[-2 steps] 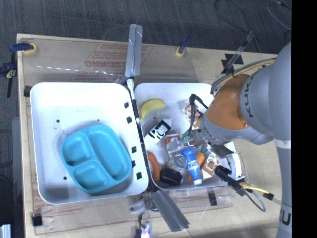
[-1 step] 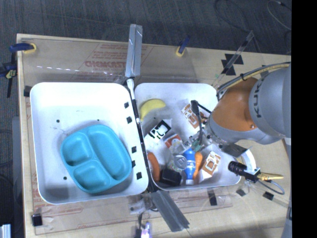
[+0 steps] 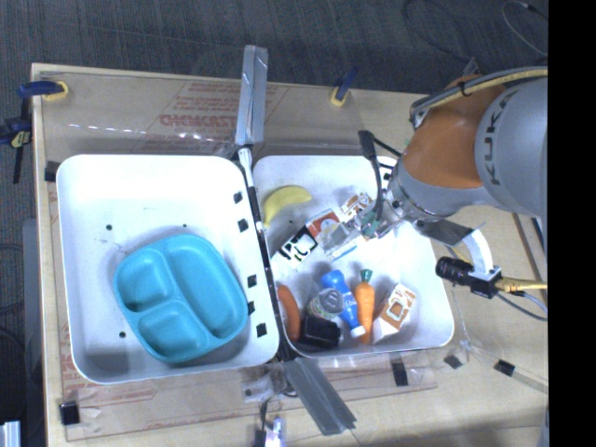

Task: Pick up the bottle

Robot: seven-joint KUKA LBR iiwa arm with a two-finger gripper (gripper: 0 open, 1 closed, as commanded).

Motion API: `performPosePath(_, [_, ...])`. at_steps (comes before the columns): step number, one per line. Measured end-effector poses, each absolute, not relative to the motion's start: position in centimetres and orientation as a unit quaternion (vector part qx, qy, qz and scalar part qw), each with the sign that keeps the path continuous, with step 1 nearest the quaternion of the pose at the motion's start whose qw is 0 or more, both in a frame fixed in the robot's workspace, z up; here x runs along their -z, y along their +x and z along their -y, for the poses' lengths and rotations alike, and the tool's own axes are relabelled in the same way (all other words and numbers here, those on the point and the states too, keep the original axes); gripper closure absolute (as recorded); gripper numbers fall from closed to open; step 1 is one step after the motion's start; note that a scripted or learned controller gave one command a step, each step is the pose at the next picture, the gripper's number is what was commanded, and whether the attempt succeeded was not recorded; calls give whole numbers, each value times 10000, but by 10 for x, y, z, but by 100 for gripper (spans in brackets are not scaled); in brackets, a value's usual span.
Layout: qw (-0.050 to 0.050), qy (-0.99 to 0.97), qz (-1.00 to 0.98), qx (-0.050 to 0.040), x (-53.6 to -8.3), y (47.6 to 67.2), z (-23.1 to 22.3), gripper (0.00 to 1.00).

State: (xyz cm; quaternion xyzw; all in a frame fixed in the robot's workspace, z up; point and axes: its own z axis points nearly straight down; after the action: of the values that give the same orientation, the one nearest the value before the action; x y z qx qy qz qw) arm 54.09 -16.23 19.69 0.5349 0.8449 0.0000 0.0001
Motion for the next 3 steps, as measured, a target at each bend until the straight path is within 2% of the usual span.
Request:
performPosePath(1, [1,5349,-8449,1,-197,541,162,0])
performPosePath(2, [-8,5467,-8373,3,-104,503,164,0])
performPosePath(3, [29,5447,-8386,-4,-116,506,164,100])
